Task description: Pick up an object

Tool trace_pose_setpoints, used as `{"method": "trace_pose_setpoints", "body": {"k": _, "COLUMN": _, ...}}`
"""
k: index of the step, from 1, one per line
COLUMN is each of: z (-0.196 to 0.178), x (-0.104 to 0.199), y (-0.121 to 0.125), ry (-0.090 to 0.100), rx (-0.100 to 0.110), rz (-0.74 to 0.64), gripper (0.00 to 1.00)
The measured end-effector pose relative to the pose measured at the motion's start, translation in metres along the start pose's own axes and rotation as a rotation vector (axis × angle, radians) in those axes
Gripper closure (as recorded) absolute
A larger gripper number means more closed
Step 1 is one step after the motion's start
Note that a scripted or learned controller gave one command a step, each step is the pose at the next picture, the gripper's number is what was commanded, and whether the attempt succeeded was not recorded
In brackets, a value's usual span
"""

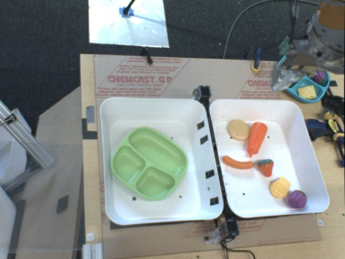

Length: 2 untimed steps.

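Claw (284,75): up at the desk's far right corner, outside both bins, nothing under it to grab; whether it is spread or pressed together I cannot tell.
Arm (329,26): grey, orange band up top, cut off by the picture's right and top edges.
Right bin (315,144): this is where the candidates lie, loosely scattered and easy to reach from above.
Carrot (256,138): long, orange, near the bin's far wall, just beside a tan round piece (237,130).
Sausage (237,163): mid-bin, lying flat, its tip close to a small orange-and-green piece (264,167) I can't name.
Near right corner: a yellow piece (280,187) touching a purple ball (296,199); a crowded pair, so a harder grasp, I'd say.
Left bin (108,144): carries a green divided plate (149,163), set at a slant, likely a drop-off spot.
Blue dish (307,89): on the desk's far right edge by the claw, something yellow inside, partly masked by the arm.
Progress: no pick made yet.
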State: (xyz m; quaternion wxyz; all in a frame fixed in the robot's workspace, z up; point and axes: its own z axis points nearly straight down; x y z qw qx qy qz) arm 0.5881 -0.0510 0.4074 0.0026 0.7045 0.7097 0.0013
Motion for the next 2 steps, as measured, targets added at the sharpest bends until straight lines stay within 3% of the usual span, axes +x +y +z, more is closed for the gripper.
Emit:
{"method": "trace_pose_setpoints", "body": {"k": 1, "z": -0.137, "x": 0.004, "y": 0.000, "ry": 0.000, "rx": -0.014, "rz": 0.002, "gripper": 1.00}}
{"method": "trace_pose_setpoints", "body": {"k": 2, "z": -0.064, "x": -0.052, "y": 0.054, "ry": -0.001, "rx": 0.003, "rz": 0.009, "gripper": 1.00}}
